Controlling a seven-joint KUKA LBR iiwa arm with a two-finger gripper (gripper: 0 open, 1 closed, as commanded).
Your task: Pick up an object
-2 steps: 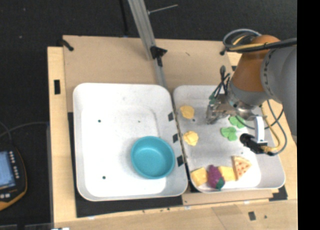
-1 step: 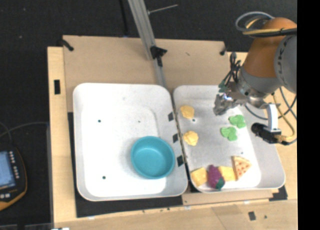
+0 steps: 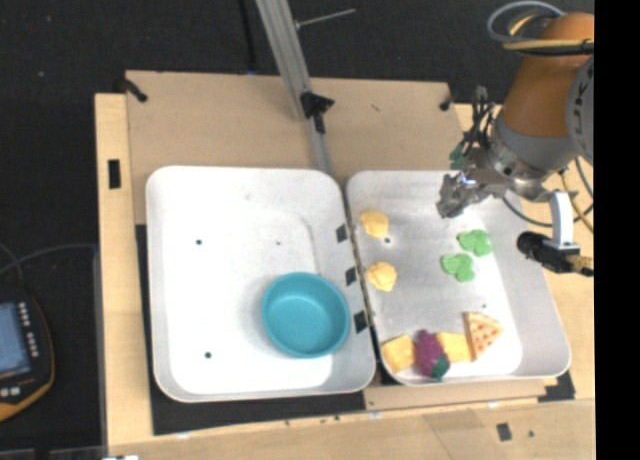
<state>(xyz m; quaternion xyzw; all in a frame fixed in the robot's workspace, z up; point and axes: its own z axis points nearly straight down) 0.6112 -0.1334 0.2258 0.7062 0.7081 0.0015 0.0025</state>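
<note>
the left bin (image 3: 200,208) holds a blue bowl (image 3: 305,314), sitting toward its near right corner. across the divider, the right bin (image 3: 420,193) carries the small toys: a yellow piece (image 3: 374,223) near the far left, another yellow piece (image 3: 381,275) below it, then along the near edge a yellow block (image 3: 398,352), a purple grape bunch (image 3: 430,351) touching it, and a pizza slice (image 3: 484,332) just beside. two green pieces (image 3: 473,242) (image 3: 458,266) lie near the middle right, close to each other.

the gripper (image 3: 455,193) hangs over the far part of the right bin, above and a little left of the upper green piece; nothing shows between its fingers, and whether the jaws are apart or together cannot be told from here.

this looks like the approach step, with no object chosen for certain yet. the next move likely calls for lining up over one toy, perhaps the nearest green piece, and descending straight onto it.
</note>
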